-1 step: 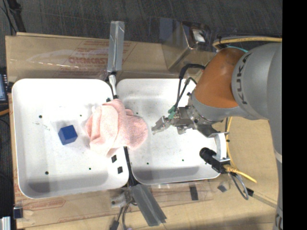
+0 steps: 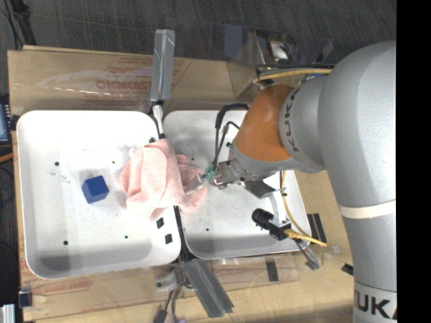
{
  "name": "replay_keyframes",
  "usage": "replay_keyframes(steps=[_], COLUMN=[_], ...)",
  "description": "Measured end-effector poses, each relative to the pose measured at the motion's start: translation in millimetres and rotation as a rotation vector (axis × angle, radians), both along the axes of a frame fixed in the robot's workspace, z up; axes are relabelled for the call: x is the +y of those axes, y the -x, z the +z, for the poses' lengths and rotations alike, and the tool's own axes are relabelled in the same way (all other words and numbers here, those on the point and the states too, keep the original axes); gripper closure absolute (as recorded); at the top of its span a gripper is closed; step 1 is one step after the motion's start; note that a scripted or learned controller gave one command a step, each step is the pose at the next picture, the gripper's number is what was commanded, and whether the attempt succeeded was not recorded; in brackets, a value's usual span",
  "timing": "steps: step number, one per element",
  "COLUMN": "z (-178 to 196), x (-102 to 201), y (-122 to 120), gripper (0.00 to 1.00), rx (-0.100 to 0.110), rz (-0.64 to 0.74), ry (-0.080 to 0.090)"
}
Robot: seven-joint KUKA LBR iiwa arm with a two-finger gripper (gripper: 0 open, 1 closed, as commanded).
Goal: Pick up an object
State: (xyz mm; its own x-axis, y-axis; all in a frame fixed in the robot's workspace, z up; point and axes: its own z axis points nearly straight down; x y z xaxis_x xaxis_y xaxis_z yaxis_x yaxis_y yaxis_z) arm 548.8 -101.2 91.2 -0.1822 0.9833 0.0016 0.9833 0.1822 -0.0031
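You are watching the gripper (image 2: 200, 180) pinching one edge of the pink cloth (image 2: 153, 177) draped over the wall between the two bins (image 2: 40, 180), so the thin fold may be slipping out as it lifts.

A cloth (image 2: 156, 179) drapes over the wall between both bins; a cube (image 2: 95, 188) lies at its nine o'clock, in the left bin (image 2: 40, 241).
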Motion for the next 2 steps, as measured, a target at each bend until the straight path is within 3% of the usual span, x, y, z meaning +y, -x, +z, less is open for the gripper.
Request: replay_keyframes(steps=[1, 2], z=[9.8, 101.0], x=[-0.3, 47.6], y=[-0.1, -48.3], gripper=[1.00, 1.00], rx=[0.001, -0.001], rz=[0.004, -0.091], ry=[0.000, 0.001])
